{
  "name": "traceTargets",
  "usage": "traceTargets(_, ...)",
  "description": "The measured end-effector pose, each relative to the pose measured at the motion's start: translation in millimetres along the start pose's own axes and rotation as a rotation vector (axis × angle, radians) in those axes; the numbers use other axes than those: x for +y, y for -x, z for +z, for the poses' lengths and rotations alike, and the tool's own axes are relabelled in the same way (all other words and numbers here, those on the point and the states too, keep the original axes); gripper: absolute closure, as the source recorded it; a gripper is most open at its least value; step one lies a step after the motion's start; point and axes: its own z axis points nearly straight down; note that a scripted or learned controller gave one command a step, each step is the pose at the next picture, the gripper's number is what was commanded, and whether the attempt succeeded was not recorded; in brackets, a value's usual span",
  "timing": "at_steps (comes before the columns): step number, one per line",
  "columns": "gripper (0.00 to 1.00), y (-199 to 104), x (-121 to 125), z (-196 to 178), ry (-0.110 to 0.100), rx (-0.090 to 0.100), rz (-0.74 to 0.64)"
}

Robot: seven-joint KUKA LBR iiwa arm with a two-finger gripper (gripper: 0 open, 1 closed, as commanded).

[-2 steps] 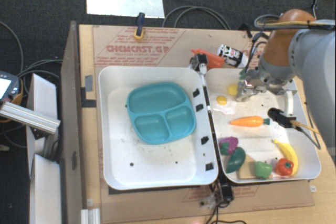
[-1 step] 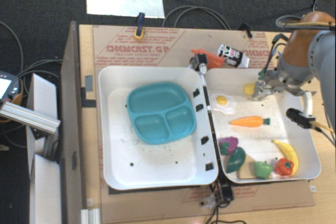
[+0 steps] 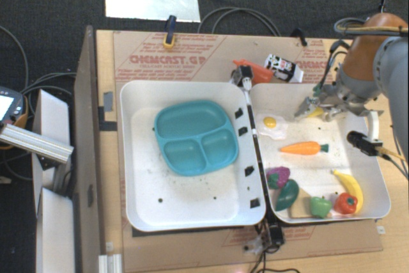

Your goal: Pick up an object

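Two shallow white bins are seen side by side on the bench [image 3: 192,51], the left bin [image 3: 137,137] and the right bin [image 3: 377,192] touching along a clipped centre seam. The grey arm [image 3: 383,57], with its orange band uppermost, enters from the 3 o'clock side and is bent down over the far part of the right bin. A teal divided plate [image 3: 195,137] is laid near the middle of the left bin, its three compartments bare. The gripper [image 3: 317,107] is lowered at about 1 o'clock within the right bin, just beside a small yellow item [image 3: 314,113] at its tip; whether the fingers are apart or together cannot be told, and no thing is seen between them.

The toy foods are spread through the right bin. A carrot [image 3: 300,148] is lying across the middle, its green end toward 3 o'clock. A banana [image 3: 350,186] is placed toward 4 o'clock, touching a red tomato [image 3: 346,202]. A dark green vegetable [image 3: 286,194] is set at 7 o'clock, with a purple piece [image 3: 278,176] just above it. A green pepper [image 3: 320,206] sits at 6 o'clock. A fried egg [image 3: 272,125] is found at 10 o'clock, near the seam.
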Motion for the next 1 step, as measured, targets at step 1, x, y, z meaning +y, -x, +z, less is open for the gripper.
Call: traceTargets(1, 1.00, 0.3, 0.8, -11.5, 0.002, -0.001, -0.002)
